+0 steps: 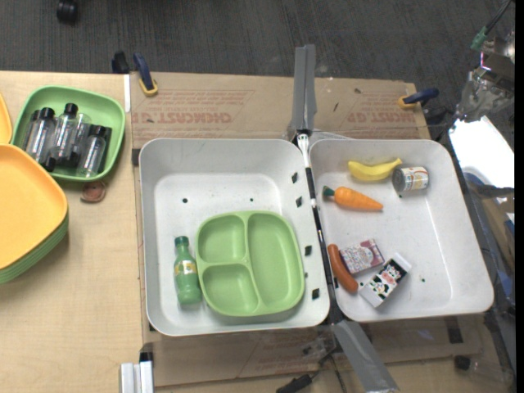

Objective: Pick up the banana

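The banana [374, 169] lies in the right bin [442, 256], touching a can [411, 178], just above a carrot [354, 199]; the jaws' state I cannot tell.

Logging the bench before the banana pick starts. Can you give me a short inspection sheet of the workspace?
Surface: two white bins side by side on a cardboard-covered bench.
Job's things: banana in the right bin's far part, beside a can.
Clutter: carrot, sausage, two small cartons; left bin holds a green tray and a bottle.
Grippers: nothing seen.
Cables: nothing seen.
Surroundings: green dish of bottles, orange plates, clamps.
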Robot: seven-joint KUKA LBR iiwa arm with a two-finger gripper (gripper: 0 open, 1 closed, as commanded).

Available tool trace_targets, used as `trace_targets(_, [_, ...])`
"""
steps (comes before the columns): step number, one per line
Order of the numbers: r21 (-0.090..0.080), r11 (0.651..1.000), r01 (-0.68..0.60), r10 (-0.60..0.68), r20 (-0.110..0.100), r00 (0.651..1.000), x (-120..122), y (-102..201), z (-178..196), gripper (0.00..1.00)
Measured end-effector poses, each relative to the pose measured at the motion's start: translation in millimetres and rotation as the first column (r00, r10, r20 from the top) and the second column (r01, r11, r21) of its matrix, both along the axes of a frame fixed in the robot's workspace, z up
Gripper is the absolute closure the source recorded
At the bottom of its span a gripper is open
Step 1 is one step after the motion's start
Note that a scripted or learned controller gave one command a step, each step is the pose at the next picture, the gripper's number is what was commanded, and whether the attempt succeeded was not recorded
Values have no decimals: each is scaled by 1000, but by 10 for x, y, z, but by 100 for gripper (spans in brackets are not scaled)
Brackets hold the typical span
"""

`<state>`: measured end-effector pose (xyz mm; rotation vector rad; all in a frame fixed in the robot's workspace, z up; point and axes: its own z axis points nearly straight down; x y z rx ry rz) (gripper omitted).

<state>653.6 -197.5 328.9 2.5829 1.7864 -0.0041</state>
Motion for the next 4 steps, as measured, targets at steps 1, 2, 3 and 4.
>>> trace_targets(1, [1,1000,6,-6,0,1000,-89,-174,282,100])
trace_targets(2, [0,1000,-12,12,0,1000,56,64,517,100])
trace_targets(3, [1,986,164,-164,-4,986,54,-146,65,100])
trace_targets(4, [0,990,141,-141,0,990,54,-112,224,100])
